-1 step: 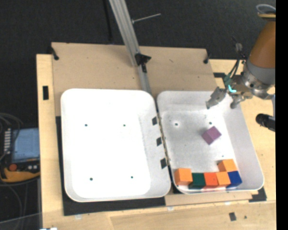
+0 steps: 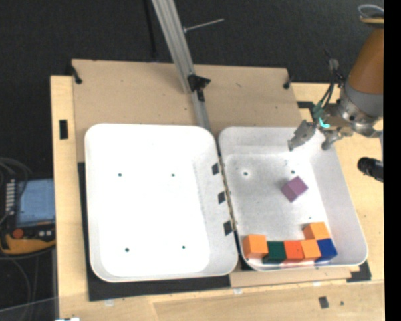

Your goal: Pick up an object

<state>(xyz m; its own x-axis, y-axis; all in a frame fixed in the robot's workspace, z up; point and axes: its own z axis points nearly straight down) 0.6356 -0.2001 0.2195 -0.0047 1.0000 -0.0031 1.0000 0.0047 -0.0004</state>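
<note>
The pale wooden worktop (image 2: 154,89) carries two shallow white plastic bins; the right bin (image 2: 267,146) holds a small purple cube (image 2: 295,188) mid-floor (loose, untouched). Above that bin's far right corner hangs the grey two-finger claw (image 2: 313,137), fingers spread, gripping nothing.

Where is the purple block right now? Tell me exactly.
The purple block lies alone near the middle of the right bin, apart from the row of orange, green and blue blocks along the bin's near edge, and below the gripper.
</note>
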